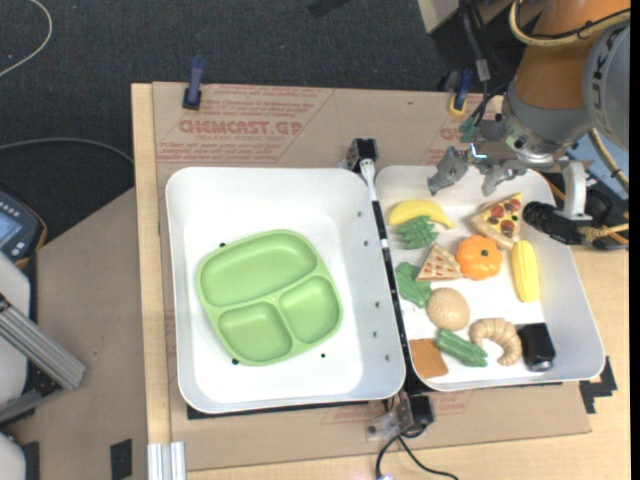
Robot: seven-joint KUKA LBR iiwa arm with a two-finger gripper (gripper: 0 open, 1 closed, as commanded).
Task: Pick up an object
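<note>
Robot arm above two white bins on a bench.
The gripper [473, 175] hangs spread open and empty over the right bin's [580, 318] far edge; toy food fills it, banana [418, 211] nearest. The left bin [190, 268] holds a green tray [268, 295].

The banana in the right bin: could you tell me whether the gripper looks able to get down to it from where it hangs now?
Probably yes. The gripper hangs open just beyond the banana, which lies uncovered at the bin's far end, with only the green leafy piece touching its near side.
</note>
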